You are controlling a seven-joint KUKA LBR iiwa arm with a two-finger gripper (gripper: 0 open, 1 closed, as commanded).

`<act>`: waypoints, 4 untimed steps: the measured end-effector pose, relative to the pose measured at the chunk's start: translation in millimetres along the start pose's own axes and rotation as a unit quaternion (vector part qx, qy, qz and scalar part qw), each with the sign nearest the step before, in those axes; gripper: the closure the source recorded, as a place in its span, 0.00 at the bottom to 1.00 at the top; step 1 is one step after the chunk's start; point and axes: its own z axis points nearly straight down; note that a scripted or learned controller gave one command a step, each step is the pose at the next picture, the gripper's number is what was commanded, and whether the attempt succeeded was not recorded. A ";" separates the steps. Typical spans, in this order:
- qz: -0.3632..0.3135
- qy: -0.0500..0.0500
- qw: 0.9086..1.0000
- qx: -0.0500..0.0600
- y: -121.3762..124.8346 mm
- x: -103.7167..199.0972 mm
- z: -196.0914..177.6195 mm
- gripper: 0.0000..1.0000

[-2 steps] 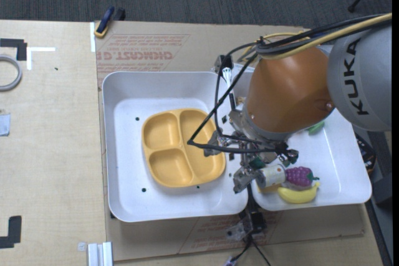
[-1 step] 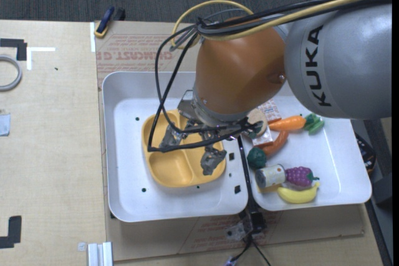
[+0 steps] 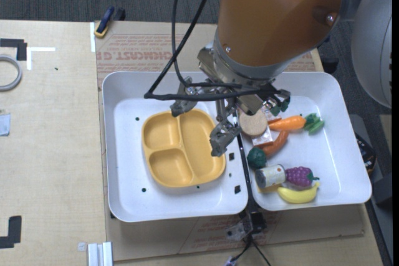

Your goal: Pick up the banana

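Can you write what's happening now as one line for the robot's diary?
gripper: over divided yellow plate's right edge, left bin | banana: right bin, front, below grapes | not picked up

1. One fixed camera sits above the bench [image 3: 50,134] and looks down at a slant.
2. It takes in both white bins: the left bin [image 3: 118,152] and the right bin [image 3: 340,134] lie side by side near mid-frame.
3. The arm [image 3: 280,3] enters from the right and looms large, close to the lens.
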 end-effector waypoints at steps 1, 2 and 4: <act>-0.084 0.001 0.996 0.000 -47.7 27.3 34.7 0.00; 0.012 0.002 1.000 0.000 -45.6 24.2 65.7 0.00; 0.133 0.002 0.991 0.000 -124.3 -31.0 221.8 0.00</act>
